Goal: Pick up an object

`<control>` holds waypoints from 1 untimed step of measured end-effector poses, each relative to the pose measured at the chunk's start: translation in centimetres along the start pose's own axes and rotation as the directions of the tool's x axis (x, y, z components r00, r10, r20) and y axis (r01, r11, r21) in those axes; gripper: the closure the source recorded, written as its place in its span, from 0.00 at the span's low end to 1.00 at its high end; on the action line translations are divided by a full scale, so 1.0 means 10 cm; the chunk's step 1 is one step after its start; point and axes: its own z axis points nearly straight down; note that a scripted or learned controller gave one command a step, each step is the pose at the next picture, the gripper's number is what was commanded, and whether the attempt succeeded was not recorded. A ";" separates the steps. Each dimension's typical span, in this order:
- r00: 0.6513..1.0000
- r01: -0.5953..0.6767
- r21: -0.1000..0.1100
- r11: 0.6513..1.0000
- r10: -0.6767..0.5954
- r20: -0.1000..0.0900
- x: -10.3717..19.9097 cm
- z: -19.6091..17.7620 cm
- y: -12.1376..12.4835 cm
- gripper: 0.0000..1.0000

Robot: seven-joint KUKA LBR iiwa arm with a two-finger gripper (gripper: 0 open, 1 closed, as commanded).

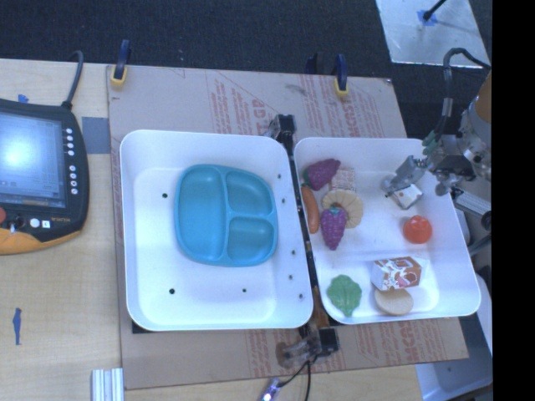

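Cookie (393,301) and milk carton (396,271) sit at the right bin's (461,249) five o'clock, tomato (417,229) above. Farther, at two o'clock, our gripper (405,187) pinches a small white block (408,196); we judge lifting remains.

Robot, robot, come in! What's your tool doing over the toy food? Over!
Tool low in right bin, over a small white block. Grip unconfirmed. Red tomato just beside it; milk carton nearer the front. Blue plate in left bin.
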 end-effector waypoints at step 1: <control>1.000 0.001 0.002 1.000 -0.001 0.001 0.33 0.89 0.51 0.00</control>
